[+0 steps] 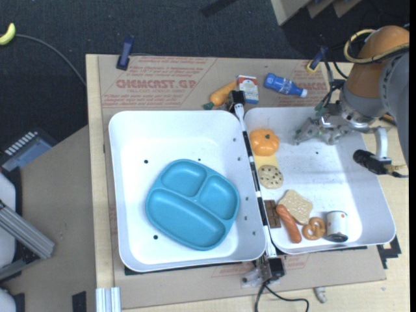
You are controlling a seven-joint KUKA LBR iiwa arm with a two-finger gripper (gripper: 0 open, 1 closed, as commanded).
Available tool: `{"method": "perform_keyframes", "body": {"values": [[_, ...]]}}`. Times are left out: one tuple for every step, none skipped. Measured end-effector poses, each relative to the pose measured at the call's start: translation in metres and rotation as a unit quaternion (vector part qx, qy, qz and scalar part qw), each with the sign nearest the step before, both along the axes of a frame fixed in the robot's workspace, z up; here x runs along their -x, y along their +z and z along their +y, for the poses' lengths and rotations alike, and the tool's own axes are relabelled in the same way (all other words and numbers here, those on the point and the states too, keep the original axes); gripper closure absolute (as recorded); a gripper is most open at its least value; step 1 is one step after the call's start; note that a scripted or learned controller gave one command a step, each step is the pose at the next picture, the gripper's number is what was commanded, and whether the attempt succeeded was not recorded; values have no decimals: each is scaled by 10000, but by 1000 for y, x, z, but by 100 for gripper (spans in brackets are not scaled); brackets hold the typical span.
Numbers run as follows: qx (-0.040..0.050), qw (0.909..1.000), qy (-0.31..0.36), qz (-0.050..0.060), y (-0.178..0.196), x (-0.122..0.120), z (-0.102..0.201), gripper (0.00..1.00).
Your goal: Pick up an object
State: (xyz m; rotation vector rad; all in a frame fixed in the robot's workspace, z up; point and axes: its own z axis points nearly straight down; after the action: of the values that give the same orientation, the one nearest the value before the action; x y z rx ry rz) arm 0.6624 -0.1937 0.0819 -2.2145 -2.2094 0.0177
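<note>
Gripper (pixel 317 130) hangs over the upper part of the right bin (pixel 364 194), right of centre in the frame; whether it is spread or closed cannot be made out. Below and left of it lie an orange pumpkin (pixel 264 142), cookie (pixel 270 176), cracker (pixel 296 204), hotdog (pixel 288 223), pretzel (pixel 314 227) and can (pixel 336 225). A blue divided plate (pixel 192 203) fills the left bin (pixel 130 148).

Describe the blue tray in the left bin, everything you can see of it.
The blue tray is a light blue, smooth, plastic-looking divided plate, rounded at the corners. Raised ridges split it into three compartments: two smaller ones on the far side and one long one on the near side. None of them holds anything. It lies flat and right side up on the floor of the left bin, turned at a slant to the bin's walls, toward the near right part. Nothing but the bin floor touches it.
</note>
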Motion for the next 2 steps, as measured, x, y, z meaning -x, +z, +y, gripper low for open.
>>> {"method": "perform_keyframes", "body": {"values": [[0,10000,5,2,0,0,50,0],[3,10000,15,-76,3,7,92,0]]}}
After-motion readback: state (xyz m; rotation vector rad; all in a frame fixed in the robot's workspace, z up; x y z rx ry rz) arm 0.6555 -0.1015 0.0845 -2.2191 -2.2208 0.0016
